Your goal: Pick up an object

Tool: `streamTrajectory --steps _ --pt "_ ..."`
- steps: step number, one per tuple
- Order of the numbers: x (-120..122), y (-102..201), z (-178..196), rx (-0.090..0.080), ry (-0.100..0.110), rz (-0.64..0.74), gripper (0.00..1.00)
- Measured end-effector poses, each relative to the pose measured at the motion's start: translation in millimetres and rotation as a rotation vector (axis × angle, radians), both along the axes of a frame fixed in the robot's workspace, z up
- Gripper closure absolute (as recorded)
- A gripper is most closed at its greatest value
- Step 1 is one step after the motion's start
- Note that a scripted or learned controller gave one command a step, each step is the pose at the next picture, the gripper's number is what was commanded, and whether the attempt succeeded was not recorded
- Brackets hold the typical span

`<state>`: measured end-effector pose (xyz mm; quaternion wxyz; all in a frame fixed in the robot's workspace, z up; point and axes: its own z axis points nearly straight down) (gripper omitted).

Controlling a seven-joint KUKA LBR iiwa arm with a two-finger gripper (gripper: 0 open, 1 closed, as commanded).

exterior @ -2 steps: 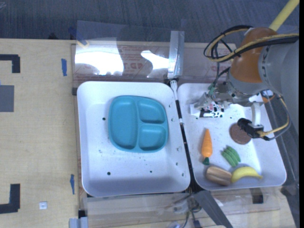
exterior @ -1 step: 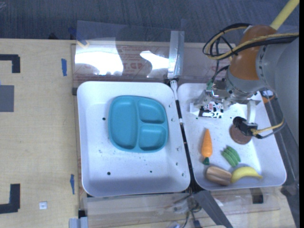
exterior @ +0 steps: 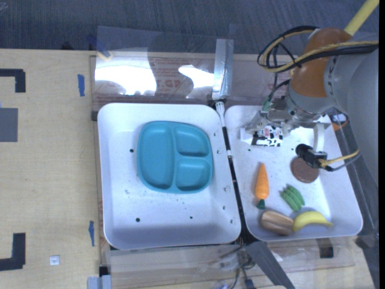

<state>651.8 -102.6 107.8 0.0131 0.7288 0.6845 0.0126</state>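
Gripper (exterior: 269,131) hangs low over the right bin (exterior: 349,218), jaw state undeterminable, because the pick candidates, carrot (exterior: 261,182), banana (exterior: 311,220) and bread roll (exterior: 276,221), lie apart below it.

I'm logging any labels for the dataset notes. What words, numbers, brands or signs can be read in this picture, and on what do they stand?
None can be read.
Reddish print on the clear panel behind the left bin: blurred by glare, illegible.
Black-and-white pattern at the gripper: too small to tell if it is text.
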Motion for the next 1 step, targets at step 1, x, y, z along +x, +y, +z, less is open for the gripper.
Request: streamTrajectory --steps 1 --pt "3.4 2.9 0.0 -0.006 0.002 -0.008 0.00"
